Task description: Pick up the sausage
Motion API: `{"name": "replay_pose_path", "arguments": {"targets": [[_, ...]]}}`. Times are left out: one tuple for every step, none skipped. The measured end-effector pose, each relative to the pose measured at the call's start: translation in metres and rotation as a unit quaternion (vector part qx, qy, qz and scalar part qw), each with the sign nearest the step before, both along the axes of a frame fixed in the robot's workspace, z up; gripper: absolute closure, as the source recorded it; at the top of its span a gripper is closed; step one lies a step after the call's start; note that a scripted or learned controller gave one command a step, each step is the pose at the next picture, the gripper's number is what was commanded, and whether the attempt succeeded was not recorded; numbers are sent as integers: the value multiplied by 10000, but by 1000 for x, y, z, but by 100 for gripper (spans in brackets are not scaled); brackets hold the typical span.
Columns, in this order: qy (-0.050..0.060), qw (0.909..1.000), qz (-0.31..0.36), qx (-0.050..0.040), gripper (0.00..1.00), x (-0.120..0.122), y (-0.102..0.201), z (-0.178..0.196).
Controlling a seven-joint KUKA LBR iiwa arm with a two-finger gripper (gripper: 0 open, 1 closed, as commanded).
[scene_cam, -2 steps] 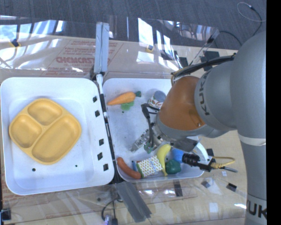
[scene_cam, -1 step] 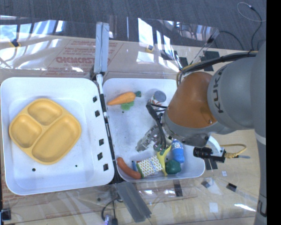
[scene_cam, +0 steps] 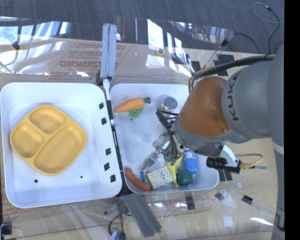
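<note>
The pincer (scene_cam: pixel 157 153) hangs with its fingers spread wide, holding nothing, just above the sausage (scene_cam: pixel 136 179) at the frame's lower centre.

The sausage (scene_cam: pixel 136 179) is a short reddish-orange link with rounded ends, lying flat on the floor of the right bin (scene_cam: pixel 140 134) in its near left corner, angled diagonally, its lower end touching a patterned packet (scene_cam: pixel 159 177)
</note>
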State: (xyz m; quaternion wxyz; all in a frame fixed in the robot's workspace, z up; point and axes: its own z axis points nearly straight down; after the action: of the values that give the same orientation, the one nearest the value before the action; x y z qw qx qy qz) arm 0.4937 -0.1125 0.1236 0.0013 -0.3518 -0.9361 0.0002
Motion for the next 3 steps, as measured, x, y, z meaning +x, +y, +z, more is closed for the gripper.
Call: {"name": "replay_pose_path", "arguments": {"targets": [[-106,9692,2461,-45,0,-9,14,-28],[-2,9593,2825,7,0,66,49,66],[15,9478,3187,20,0,18,3,-15]]}}
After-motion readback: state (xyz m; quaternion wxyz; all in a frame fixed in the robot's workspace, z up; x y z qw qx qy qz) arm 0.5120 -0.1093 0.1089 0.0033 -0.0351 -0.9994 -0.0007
